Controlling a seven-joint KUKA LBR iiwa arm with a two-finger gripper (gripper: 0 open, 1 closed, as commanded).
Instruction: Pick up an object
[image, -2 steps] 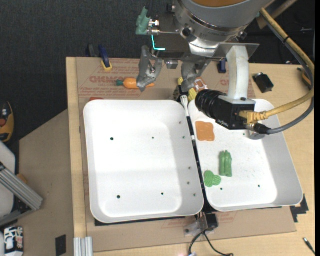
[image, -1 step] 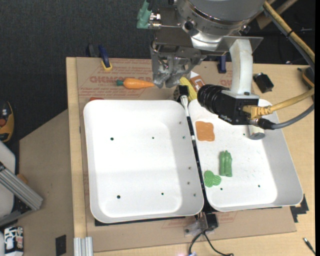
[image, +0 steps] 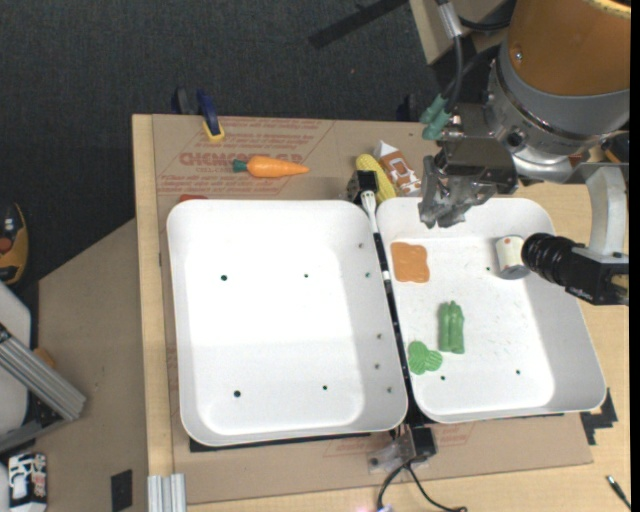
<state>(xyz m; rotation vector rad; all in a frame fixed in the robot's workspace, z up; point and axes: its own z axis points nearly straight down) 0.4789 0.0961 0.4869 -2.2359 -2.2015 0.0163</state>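
My gripper (image: 438, 213) hangs over the far left corner of the right bin (image: 505, 345), just above and behind a flat orange-brown piece (image: 410, 262). Nearer the front of that bin lies a green ridged piece (image: 452, 327), with a smaller round green piece (image: 424, 357) touching the bin's left wall beside it. Nothing shows in the gripper. The gripper body hides part of the bin's back rim.
The left bin (image: 270, 330) stands beside the right one. Behind the bins, on the cardboard, lie a toy carrot (image: 270, 168), a yellow corn-like piece (image: 370, 170), a brown packet (image: 402, 172) and a blue and yellow clamp (image: 210, 118).
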